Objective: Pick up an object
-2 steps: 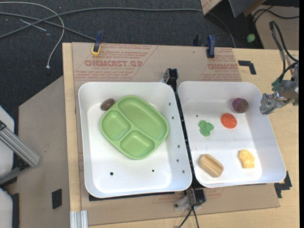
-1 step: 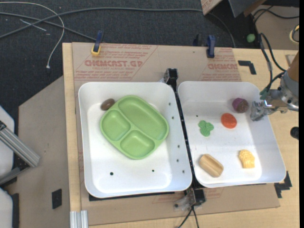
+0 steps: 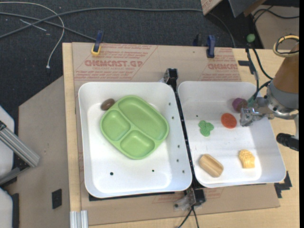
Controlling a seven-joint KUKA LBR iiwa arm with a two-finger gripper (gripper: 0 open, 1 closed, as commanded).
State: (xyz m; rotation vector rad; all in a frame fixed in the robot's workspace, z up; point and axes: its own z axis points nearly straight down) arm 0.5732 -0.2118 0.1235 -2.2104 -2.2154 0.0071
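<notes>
In the right bin (image 3: 266, 175) lie a red round piece (image 3: 229, 121), a green leafy piece (image 3: 205, 128), a purple piece (image 3: 238, 103), a tan bread-like roll (image 3: 211, 165) and a yellow chunk (image 3: 246, 158). My gripper (image 3: 247, 116) hangs low in that bin, just right of the red piece and below the purple one. Its metal end points down toward the bin floor. Nothing shows between the fingers from this angle.
The left bin (image 3: 95, 175) holds a green divided plate (image 3: 135, 126) and a small brown object (image 3: 108, 104) at the plate's upper left. A black clamp (image 3: 171, 75) sits between the bins at the back. Cables run along the bench's right side.
</notes>
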